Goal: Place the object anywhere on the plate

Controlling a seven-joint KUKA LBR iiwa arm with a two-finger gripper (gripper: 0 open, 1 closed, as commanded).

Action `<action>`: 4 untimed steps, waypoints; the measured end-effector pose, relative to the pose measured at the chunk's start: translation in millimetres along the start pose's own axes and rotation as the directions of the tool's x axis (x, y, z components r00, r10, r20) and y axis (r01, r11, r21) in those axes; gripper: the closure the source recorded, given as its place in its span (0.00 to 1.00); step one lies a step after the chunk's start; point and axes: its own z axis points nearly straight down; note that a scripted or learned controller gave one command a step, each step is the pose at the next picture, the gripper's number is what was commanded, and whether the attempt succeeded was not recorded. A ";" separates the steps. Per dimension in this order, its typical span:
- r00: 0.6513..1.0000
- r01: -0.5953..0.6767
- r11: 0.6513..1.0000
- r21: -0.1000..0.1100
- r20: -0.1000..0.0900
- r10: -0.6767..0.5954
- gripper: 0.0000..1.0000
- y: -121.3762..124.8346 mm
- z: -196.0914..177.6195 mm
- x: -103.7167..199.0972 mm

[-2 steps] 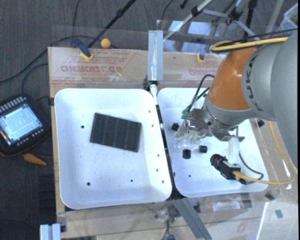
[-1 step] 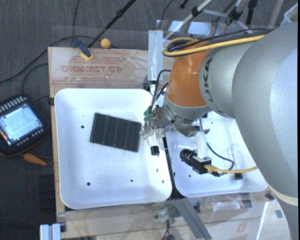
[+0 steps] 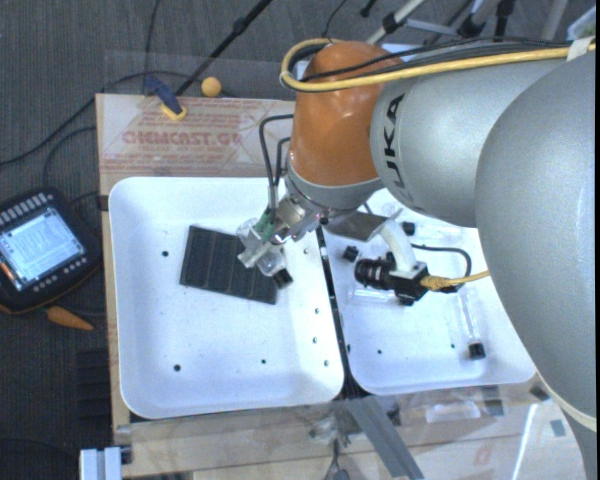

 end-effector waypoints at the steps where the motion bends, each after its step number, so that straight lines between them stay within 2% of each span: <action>1: 0.963 0.268 0.963 0.001 0.002 -0.268 1.00 46.5 -77.2 12.8; 2: 0.738 0.675 0.738 -0.001 0.000 -0.675 1.00 38.6 -48.8 51.4; 3: 0.400 0.917 0.400 -0.003 0.004 -0.917 1.00 40.9 -81.3 93.9; 4: -0.074 0.997 -0.074 -0.002 0.004 -0.997 1.00 16.3 -81.0 122.0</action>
